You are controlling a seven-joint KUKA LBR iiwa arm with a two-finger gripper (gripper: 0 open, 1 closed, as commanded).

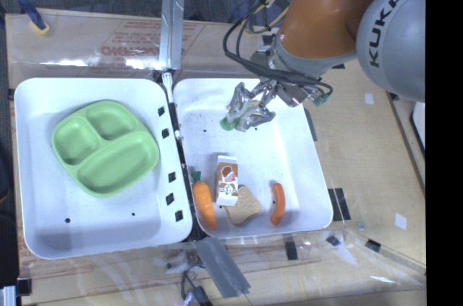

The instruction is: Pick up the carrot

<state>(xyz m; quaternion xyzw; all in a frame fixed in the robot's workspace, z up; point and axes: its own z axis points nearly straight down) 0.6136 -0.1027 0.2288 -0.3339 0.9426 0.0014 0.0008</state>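
Observation:
The carrot [204, 205] is orange with a small green top. It lies in the front left corner of the right bin [300, 153], against the bin's left wall and beside a slice of bread. My gripper [244, 115] hangs over the back middle of the same bin, well behind the carrot and a little to its right. A small green bit [227, 125] shows just at the gripper's lower left tip; what it is cannot be made out.
A small carton [227, 181], a bread slice [244, 207] and a red-orange sausage [277, 202] lie along the right bin's front. The left bin [36, 225] holds a green divided plate [105, 147]. A clip-studded divider [173, 153] separates the bins.

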